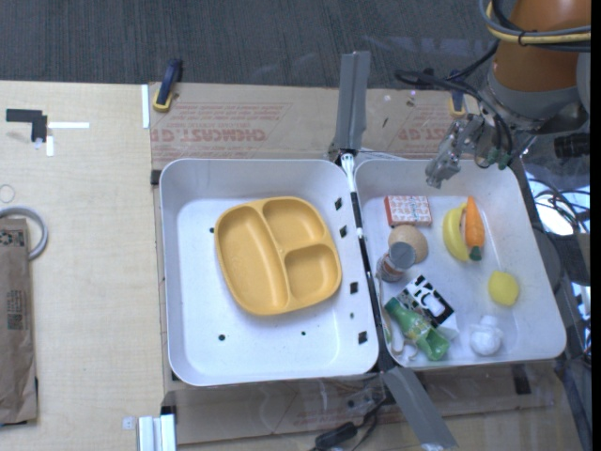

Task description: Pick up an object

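The right bin (535, 252) holds a small printed box (408, 210), a tan cylinder (406, 244) with a grey can (392, 267) beside it, a banana (454, 235) with a carrot (474, 222) on it, a lemon (503, 288), a white object (485, 336), a green bottle (418, 330) and a black-and-white packet (429, 301). My gripper (451, 158) hangs above the bin's far edge, over its back middle, with nothing visibly between its fingers. It is well above the objects.
The left bin (188, 280) holds a yellow divided plate (278, 253). A grey divider post (353, 101) rises between the bins at the back. Cardboard (244, 120) lies behind the bins. A brown paper bag (14, 308) and a ring sit at far left.
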Robot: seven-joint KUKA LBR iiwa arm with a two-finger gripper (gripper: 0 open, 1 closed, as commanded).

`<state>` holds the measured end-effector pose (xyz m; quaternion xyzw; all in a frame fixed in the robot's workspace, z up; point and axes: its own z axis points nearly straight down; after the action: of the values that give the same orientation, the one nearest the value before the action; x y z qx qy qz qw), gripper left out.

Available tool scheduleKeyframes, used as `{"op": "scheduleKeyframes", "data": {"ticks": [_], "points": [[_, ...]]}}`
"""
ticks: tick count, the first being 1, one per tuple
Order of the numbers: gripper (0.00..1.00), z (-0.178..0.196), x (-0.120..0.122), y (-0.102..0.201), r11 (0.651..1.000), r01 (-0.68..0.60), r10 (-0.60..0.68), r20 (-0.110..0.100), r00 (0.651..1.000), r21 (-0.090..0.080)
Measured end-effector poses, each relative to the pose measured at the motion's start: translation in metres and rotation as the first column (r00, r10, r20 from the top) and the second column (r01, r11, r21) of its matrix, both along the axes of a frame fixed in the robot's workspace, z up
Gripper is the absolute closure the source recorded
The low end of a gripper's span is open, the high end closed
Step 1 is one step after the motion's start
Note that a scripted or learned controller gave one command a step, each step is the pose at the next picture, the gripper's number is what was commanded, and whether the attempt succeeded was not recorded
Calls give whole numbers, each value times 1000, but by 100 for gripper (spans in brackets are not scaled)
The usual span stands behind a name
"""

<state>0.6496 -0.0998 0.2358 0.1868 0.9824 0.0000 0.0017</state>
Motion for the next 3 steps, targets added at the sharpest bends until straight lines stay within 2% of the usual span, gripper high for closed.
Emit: {"op": "scheduleKeyframes", "data": {"ticks": [1,2,3], "points": [[100,20,-37,11,995,-100,100,1,995,0],[100,-12,-22,3,925,-380,380,0,925,0],[100,40,-31,-16,724,-689,690,2,724,-4]]}}
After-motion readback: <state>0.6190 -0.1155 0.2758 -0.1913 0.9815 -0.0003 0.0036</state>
